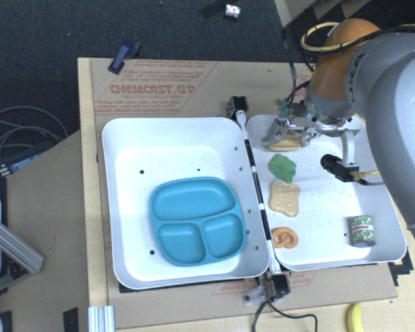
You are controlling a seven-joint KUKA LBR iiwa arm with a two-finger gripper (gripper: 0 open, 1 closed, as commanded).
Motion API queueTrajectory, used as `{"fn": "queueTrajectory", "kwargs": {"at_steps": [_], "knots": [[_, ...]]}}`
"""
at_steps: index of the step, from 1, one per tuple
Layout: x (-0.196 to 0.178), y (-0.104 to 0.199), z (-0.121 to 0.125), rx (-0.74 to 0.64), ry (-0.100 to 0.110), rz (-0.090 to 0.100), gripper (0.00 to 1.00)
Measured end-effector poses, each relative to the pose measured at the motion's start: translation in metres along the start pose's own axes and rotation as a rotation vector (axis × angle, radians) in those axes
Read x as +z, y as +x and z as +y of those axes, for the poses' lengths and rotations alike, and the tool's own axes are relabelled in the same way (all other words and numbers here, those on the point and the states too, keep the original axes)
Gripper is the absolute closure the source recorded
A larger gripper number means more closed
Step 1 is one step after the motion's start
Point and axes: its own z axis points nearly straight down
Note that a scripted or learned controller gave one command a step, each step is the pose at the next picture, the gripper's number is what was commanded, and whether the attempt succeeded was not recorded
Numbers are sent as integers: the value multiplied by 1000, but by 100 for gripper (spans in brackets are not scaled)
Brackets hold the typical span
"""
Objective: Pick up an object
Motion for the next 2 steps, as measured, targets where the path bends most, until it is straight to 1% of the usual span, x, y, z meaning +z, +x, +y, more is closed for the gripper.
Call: {"fn": "queueTrajectory", "kwargs": {"at_steps": [1, 2], "knots": [[-90, 33, -73, 1, 4, 3, 100], [-113, 78, -80, 1, 2, 3, 100]]}}
